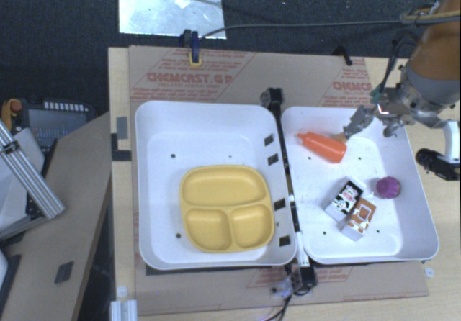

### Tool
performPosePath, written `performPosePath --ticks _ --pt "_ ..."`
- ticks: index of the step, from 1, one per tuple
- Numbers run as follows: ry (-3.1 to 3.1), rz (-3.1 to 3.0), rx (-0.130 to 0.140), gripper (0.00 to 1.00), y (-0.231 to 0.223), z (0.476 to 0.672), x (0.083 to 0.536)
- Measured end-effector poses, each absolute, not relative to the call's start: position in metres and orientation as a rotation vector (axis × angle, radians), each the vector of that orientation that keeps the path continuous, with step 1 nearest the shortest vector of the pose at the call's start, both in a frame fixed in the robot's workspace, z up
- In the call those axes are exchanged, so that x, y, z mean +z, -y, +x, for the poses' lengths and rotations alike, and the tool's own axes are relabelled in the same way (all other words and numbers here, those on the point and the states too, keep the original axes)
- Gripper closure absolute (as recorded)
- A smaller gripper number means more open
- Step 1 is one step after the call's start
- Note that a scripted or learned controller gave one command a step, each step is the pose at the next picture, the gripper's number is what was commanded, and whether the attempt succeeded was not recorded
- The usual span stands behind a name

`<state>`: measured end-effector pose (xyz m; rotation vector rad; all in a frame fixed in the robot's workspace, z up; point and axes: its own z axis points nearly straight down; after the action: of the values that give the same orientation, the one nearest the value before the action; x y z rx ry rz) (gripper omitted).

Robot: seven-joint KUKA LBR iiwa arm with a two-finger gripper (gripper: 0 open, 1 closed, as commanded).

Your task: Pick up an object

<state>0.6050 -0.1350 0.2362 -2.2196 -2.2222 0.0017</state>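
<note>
In the camera view, the task is being judged as barely begun: nothing is being carried, and every object is lying on a bin floor. The gripper point(372, 119) is being held at the upper right of the frame, above the back edge of the right bin point(414, 237), with its fingers pointing down toward the left. How far they are parted cannot be told from this slant, and nothing is being seen between them. What is left, by this reading, is the whole descent, the closing and the lift.

The nearest candidate is the orange carrot-shaped toy point(323, 145), lying on its side in the upper left part of the right bin, just beside the gripper's tip; whether the two are touching cannot be told. Lower in the same bin, a small printed box point(351, 207) is lying near the centre, and a purple ball point(388, 186) is resting just to its right.

The left bin point(155, 168) is being occupied by a yellow divided tray point(226, 208), lying flat in its lower half.
</note>
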Motion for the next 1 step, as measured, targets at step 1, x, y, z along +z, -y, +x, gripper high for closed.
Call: performPosePath --ticks 1 --pt "2.221 -2.220 0.002 0.00 0.1395 0.6107 0.1767"
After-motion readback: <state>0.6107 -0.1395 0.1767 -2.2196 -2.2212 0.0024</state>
